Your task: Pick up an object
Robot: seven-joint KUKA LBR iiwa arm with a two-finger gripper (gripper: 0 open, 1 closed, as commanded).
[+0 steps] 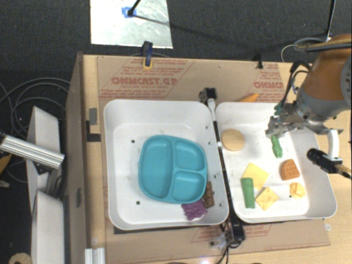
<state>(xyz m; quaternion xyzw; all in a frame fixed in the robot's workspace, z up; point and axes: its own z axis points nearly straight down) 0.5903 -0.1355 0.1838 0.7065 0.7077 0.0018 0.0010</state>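
A single fixed camera looks down at a slant from above the cardboard-topped bench (181,76), far enough back to take in both shallow white plastic bins (165,111) side by side, dark floor beyond and cables at left. The grey arm with an orange band (324,76) enters from the frame's right.
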